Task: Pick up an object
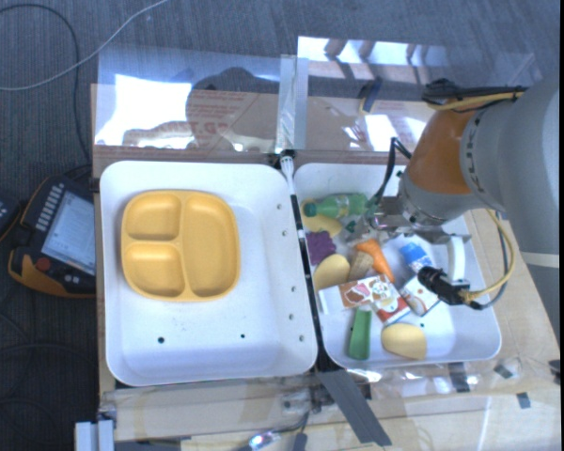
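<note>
We judge the pick as not done: nothing shows lifted. The arm (489,158) reaches over the right bin (479,341), and the gripper (387,222) is low among the toys near the bin's upper middle; we cannot tell its state, the wrist blocks it. Candidate objects all lie in the right bin. Grasp and lift are left.

Counts, as far as we see:
- two white bins, the left bin (207,341) holding one yellow divided plate (180,244)
- one carrot (376,256)
- one green bottle (343,205)
- one green stick-shaped item (359,334)
- two pale yellow rounded pieces (331,271) and (404,341)
- one purple piece (318,245)
- one printed card (368,295)
- one blue-and-white item (415,255)

Other bits are too small to name.
</note>
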Controlling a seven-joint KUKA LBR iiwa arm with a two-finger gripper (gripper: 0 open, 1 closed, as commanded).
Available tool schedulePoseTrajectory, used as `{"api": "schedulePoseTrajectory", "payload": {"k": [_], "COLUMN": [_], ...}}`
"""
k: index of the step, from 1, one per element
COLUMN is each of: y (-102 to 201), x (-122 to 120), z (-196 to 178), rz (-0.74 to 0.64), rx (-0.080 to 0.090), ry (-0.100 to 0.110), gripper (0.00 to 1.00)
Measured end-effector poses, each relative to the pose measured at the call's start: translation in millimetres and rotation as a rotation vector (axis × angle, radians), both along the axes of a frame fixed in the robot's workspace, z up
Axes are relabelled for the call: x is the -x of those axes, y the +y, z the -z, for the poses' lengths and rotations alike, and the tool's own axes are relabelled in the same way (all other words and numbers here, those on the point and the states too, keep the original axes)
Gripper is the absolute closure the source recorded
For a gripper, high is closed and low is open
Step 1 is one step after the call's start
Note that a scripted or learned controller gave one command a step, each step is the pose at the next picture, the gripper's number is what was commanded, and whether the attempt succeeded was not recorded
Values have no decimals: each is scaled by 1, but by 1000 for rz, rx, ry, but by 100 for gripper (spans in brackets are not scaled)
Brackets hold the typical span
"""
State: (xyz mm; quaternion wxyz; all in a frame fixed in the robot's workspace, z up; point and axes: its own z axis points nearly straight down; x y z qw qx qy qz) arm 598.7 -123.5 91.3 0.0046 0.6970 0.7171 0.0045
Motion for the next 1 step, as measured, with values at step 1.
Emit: {"api": "schedulePoseTrajectory", "payload": {"k": [1], "y": [74], "x": [-19], "z": [-90], "rz": [122], "rx": [1], "ry": [17], "gripper": [100]}}
